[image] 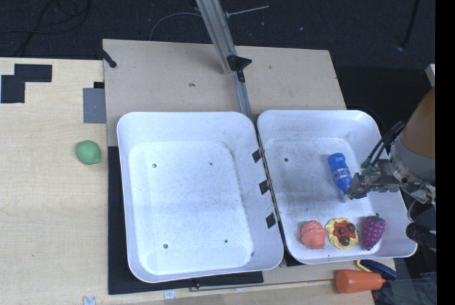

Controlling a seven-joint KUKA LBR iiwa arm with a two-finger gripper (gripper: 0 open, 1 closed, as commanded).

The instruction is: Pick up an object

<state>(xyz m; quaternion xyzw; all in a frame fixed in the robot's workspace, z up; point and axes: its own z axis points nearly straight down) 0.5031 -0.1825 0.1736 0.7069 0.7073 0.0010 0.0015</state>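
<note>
Two white bins sat side by side on your surface (178,79), which was a pale board over a dark floor. The left bin (186,197) was the larger in view, with only its speckled floor showing. The right bin (323,129) carried all the small things. A metal rail (215,15) ran at a slant from the top of the view down to the seam between the bins.

Your arm (419,147) came in from the right edge, its orange band just visible above the grey wrist. The hand (359,188) was down over the right side of the right bin, right beside the lower end of the bottle (339,170). You could not tell from this view whether it was open or closed, or whether it touched the bottle. The blue bottle lay on the bin floor, tilted, near the middle right.

Along the bin's near wall you had three toys in a row: a pink lump (312,234), then a yellow round piece with red bits (342,232) touching it or nearly so, then purple grapes (372,229) at the right.

Outside the bins, an orange carrot (357,281) lay at the front right corner. A green ball (88,152) rested well apart on the wood panel to the left.
</note>
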